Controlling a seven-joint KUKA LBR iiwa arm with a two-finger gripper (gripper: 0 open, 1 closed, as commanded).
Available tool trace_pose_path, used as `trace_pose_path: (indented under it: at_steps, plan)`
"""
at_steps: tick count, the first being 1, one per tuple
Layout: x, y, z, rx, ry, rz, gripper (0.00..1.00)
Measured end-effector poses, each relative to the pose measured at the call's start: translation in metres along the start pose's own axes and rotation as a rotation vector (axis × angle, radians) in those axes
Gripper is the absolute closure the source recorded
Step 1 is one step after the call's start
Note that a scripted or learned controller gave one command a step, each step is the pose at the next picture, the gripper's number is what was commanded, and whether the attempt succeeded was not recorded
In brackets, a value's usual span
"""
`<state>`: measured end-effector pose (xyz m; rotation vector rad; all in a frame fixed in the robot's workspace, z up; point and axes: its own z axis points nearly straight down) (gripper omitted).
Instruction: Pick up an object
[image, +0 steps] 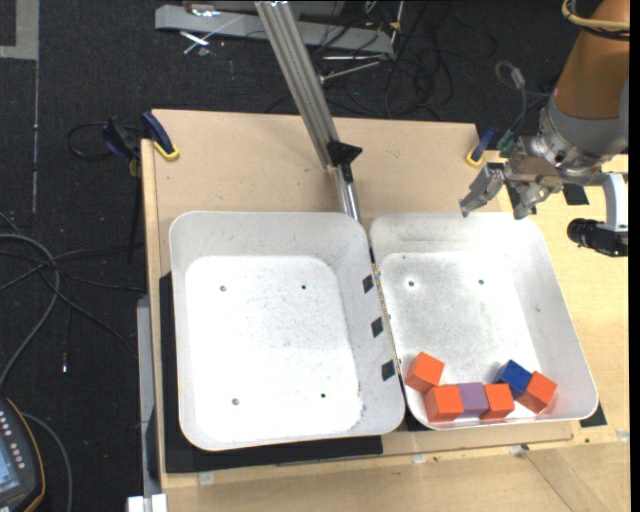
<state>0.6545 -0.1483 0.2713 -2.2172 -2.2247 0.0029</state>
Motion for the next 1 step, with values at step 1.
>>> trace_pose_path:
  at_steps: [1]
  plan:
    - [0.0096, -0.0722, 0.0744, 0.01, 0.003, 0.006, 0.0]
